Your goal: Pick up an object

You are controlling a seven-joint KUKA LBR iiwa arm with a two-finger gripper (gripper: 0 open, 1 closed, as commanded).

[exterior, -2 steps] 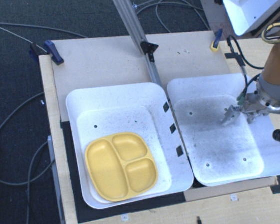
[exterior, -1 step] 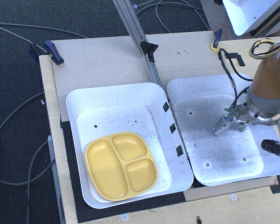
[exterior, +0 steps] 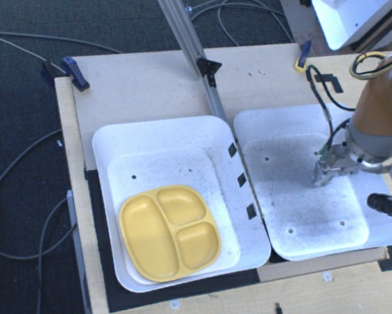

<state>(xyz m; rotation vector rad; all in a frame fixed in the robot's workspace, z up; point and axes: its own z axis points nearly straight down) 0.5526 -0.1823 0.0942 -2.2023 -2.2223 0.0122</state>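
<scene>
In left bin (exterior: pixel 111 155): yellow tray (exterior: pixel 169 231), well apart from gripper (exterior: pixel 322 175)

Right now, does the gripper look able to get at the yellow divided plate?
Probably yes. The gripper is low in the right bin, while the yellow divided plate lies uncovered in the left bin; only the bins' rims lie between them.
</scene>
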